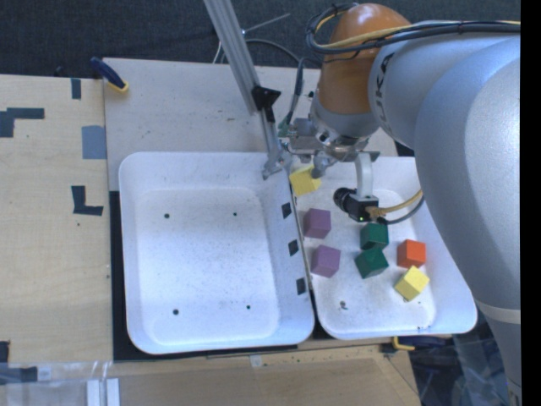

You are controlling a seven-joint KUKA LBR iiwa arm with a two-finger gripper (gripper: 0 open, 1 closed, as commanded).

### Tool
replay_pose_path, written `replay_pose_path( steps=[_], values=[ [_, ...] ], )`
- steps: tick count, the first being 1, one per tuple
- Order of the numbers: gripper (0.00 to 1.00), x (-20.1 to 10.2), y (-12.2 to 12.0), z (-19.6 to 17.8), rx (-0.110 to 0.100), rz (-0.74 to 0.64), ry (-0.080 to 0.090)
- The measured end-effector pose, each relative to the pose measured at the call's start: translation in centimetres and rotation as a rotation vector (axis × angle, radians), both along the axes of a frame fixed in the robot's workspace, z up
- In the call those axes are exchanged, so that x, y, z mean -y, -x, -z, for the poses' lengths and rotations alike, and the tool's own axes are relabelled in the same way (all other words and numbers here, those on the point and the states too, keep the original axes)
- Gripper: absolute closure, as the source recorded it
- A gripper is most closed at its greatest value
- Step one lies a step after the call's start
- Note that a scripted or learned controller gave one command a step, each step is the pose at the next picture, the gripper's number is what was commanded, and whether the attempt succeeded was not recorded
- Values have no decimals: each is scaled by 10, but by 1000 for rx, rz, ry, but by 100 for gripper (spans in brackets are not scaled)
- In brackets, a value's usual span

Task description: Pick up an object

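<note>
Whether the gripper [314, 169] grips the yellow cube [303, 182] beneath it is unclear; centre it squarely before lifting.

Dark carpet floor [127, 15] — pale wooden bench [42, 227].

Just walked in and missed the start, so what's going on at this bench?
A grey robot arm reaches in from the right over the right bin, its pincer low at the bin's far left corner, right by a yellow block. I can't tell whether it has hold of the block. Two purple blocks, two green, one orange and another yellow lie loose in that bin.
</note>
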State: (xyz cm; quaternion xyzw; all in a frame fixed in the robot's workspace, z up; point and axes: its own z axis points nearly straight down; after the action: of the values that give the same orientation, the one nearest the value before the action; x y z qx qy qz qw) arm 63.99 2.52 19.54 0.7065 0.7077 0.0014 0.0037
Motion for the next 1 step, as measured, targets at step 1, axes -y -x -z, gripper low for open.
replay_pose_path(
  steps=[1],
  values=[
    [0, 86, 51, 4, -12, 10, 1]
  ],
)
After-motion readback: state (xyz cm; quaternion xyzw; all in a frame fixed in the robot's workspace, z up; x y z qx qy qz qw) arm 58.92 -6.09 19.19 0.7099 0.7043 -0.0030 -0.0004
